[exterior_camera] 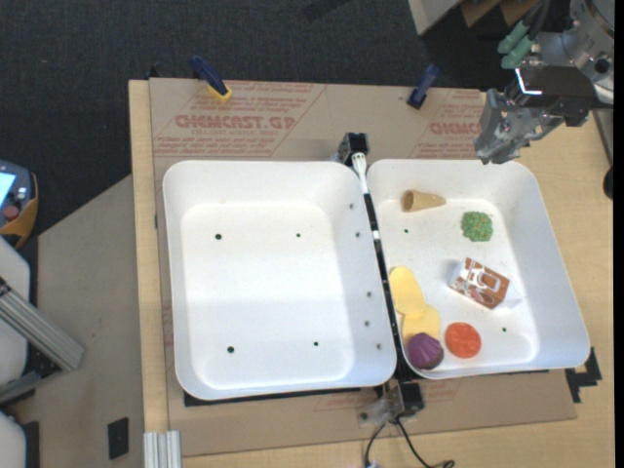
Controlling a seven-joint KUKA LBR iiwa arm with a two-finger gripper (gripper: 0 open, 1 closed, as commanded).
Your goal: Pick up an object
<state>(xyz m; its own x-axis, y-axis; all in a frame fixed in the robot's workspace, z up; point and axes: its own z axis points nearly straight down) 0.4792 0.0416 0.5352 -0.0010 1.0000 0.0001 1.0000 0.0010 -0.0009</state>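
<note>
Nothing picked yet, hand (pixel 499 149) hangs over the right bin's (pixel 546 261) far right corner, can't tell its state; objects all untouched

Two bins (pixel 263 188) (pixel 546 252) are sitting here, the right one holding six items: cone (pixel 422 201), green ball (pixel 477 226), packet (pixel 480 284), yellow piece (pixel 411 300), purple ball (pixel 424 350), orange ball (pixel 463 339).

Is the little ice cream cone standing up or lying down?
Lying down. The cone rests on its side on the right bin's floor, its pointed end toward the green ball.
</note>
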